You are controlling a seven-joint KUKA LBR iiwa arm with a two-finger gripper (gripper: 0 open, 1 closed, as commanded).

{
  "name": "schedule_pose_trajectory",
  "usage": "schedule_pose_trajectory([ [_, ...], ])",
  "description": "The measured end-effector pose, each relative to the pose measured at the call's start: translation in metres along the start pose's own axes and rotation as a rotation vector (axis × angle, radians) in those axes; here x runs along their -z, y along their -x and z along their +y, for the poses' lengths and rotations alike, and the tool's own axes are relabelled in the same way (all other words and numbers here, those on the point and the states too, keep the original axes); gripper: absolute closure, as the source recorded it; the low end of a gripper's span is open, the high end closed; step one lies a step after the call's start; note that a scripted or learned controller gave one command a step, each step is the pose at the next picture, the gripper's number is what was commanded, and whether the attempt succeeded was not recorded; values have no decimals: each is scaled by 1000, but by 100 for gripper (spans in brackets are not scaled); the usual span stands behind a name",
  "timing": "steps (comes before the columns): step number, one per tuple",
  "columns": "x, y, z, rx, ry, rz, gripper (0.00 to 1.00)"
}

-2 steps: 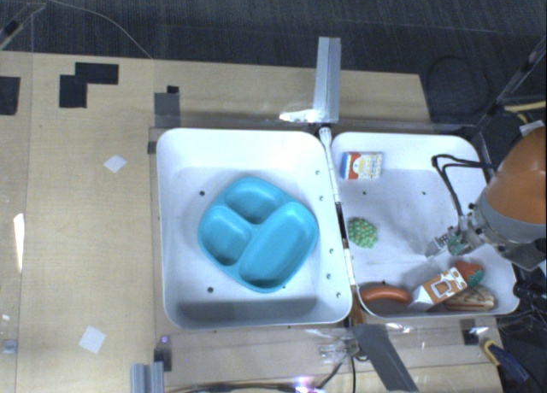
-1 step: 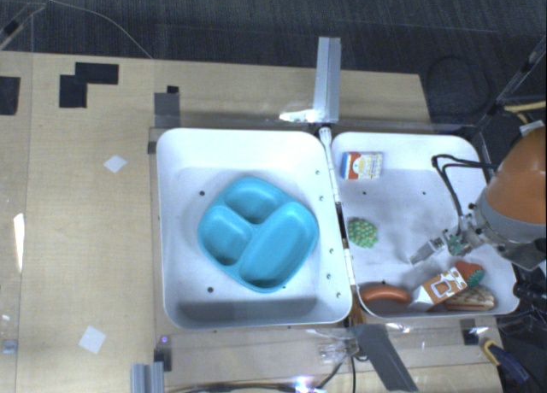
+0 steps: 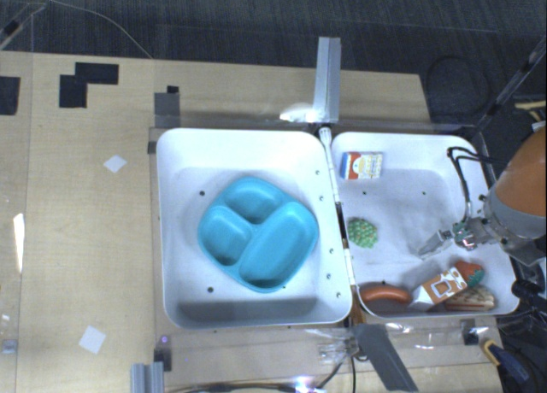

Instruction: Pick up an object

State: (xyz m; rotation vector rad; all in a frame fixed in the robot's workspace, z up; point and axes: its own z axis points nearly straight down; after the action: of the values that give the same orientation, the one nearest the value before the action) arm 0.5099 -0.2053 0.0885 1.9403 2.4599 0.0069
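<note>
The right bin (image 3: 402, 145) holds several small items. A white box with an orange and blue label (image 3: 361, 165) lies at its far left corner. A green bumpy ball (image 3: 362, 232) sits by the left wall. A brown sausage (image 3: 385, 295) lies along the near wall, and beside it are a small orange and white carton (image 3: 444, 286), a carrot-like toy (image 3: 470, 273) and a tan bun (image 3: 472, 301). My gripper (image 3: 438, 242) hangs low over the bin's right half, just above the carton and carrot, right of the green ball. Nothing is visibly held.
The left bin (image 3: 175, 212) holds a blue divided plate (image 3: 256, 233). A metal post (image 3: 328, 79) rises behind the wall between the bins. A black cable (image 3: 461, 173) loops over the right bin's far right corner, near the arm (image 3: 521, 195).
</note>
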Motion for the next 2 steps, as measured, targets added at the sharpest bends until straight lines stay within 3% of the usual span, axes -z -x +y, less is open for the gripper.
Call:
schedule_pose_trajectory([
  [1,14,2,3,2,10,-8,100],
  [2,13,2,3,2,10,-8,0],
])
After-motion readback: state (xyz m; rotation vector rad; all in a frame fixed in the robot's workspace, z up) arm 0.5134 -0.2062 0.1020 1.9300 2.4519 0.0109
